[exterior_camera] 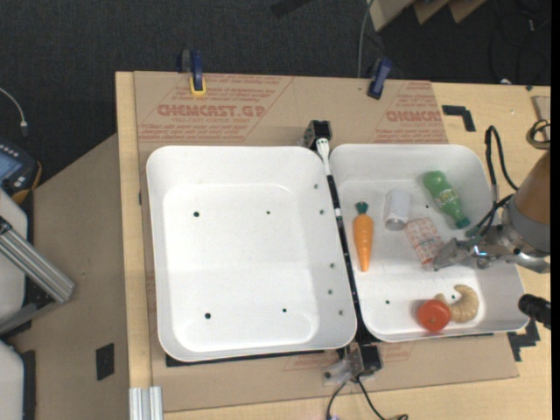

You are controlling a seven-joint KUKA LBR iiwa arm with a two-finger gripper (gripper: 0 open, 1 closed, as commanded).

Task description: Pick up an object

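Note:
The right bin (385, 163) holds several small objects. An orange carrot (362, 237) lies near its left wall. A white cup (398, 208) and a green bottle (444, 198) sit toward the back. A pink patterned can (423, 239) lies in the middle. A red tomato (433, 314) and a tan croissant (465, 303) rest near the front wall. My gripper (457, 253) reaches in low from the right, its tip just right of the patterned can and above the croissant. Whether it touches the can is unclear.
The left bin (175, 234) is a plain white tray beside the right one, with a black hinge strip (337, 226) between them. Both sit on a cardboard sheet (262, 103) held by blue clamps (379, 77). Black cables (492, 160) hang near the arm (529, 213).

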